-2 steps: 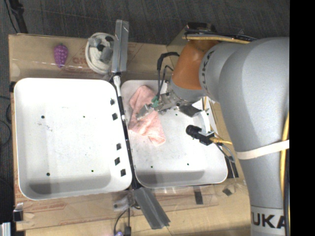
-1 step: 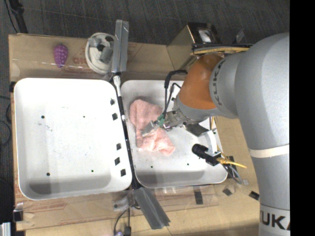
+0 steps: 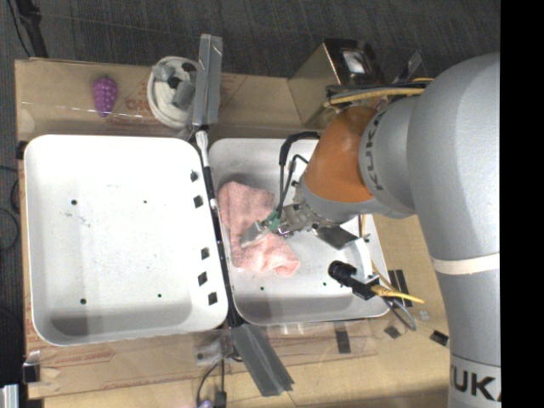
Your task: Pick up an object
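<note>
- Inside the right bin (image 3: 255, 155), I see a crumpled pink cloth (image 3: 255, 228) beneath the gripper (image 3: 270, 226); finger state: cannot tell.
- Brown bench (image 3: 59, 75), dark floor.

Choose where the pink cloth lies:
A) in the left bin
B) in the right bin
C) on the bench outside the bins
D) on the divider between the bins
B: the pink cloth lies on the floor of the right bin, below the gripper.
</note>
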Available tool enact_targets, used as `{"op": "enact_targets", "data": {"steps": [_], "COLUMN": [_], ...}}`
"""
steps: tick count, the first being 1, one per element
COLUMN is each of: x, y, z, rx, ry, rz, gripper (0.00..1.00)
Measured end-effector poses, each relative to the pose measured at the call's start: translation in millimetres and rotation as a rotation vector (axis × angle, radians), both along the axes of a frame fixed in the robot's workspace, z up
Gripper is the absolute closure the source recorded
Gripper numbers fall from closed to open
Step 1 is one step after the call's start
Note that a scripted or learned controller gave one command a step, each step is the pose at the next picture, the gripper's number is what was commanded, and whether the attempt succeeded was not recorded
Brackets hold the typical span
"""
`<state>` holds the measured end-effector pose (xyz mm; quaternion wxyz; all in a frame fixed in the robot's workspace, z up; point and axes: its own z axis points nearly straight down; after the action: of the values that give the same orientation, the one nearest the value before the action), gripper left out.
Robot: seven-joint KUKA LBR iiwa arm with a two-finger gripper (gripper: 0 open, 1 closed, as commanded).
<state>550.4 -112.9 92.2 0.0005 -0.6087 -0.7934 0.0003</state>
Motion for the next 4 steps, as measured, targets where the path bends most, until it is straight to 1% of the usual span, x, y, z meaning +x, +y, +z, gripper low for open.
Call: {"op": "enact_targets", "data": {"steps": [1,2,3,4], "x": [-41.1,7.9,27.6,36.5], "y": [-13.8,-26.6,-16.0,-5.0], "z": [0.3,0.5,0.4,0.2], "rx": [0.001,0.000,0.000,-0.001], "ry": [0.000,-0.001,-0.002,-0.002], "rz": [-0.043,-0.330,-0.130,-0.055], "gripper": [0.00,0.00,0.00,0.00]}}
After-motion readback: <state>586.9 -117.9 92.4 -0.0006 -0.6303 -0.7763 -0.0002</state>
